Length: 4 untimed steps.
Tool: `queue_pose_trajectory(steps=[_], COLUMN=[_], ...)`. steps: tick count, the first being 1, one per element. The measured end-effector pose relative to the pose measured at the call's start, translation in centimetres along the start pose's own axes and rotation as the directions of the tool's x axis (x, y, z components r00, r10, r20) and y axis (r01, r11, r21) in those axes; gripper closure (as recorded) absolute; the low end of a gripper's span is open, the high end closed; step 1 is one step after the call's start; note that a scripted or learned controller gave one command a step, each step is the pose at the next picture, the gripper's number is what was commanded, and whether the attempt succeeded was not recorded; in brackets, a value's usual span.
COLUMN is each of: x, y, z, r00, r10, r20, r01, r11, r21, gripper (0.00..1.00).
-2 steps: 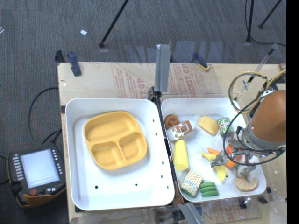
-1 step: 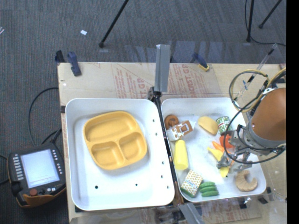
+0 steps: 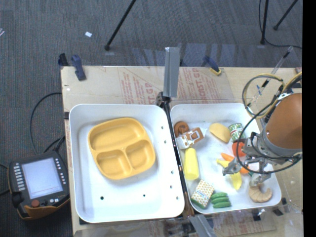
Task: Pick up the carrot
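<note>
The arm reaches in from the right over the right-hand bin (image 3: 197,107), its orange band above the wrist hanging over that bin's right side, and the gripper (image 3: 245,168) sits low among the toy food there. Just at the tool is the carrot (image 3: 228,157), an orange piece lying on the bin floor with more orange showing beside the metal parts; the tool is placed here, I judge, because this is the target, and the descent looks aimed at it. Whether the tool is spread or closed, and whether it has anything between its tips, I cannot tell: the wrist and cables cover that spot. Things crowd the carrot closely: a yellow banana-like piece (image 3: 236,179) just near of it, a green can (image 3: 236,131) and a yellow wedge (image 3: 219,132) on the far side, a tan pastry (image 3: 260,195) at the near right corner. Further left lie a yellow corn cob (image 3: 191,164), a small box (image 3: 202,193) and green pea pods (image 3: 220,199). That crowding could let a neighbour get pinched instead. The left bin (image 3: 81,181) holds 1 yellow divided tray (image 3: 122,147), well apart from the work.
</note>
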State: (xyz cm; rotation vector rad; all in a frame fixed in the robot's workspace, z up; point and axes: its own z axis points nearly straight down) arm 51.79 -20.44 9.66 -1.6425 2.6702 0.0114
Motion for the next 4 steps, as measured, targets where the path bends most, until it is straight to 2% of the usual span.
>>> queue_pose_trajectory(steps=[1,2,3,4], x=[-1.7,-3.4,-3.8,-3.7], y=[-1.4,2.6,2.7,2.1], z=[1.0,1.0,0.1,-6.6], r00=[0.977,0.947,0.949,0.987], r10=[0.214,0.322,0.315,-0.161], r20=[-0.003,-0.006,-0.004,-0.005], r01=[-0.214,-0.322,-0.315,0.161], r11=[0.977,0.947,0.949,0.987], r21=[0.004,0.002,0.0,0.002], gripper=[0.0,0.0,1.0,1.0])
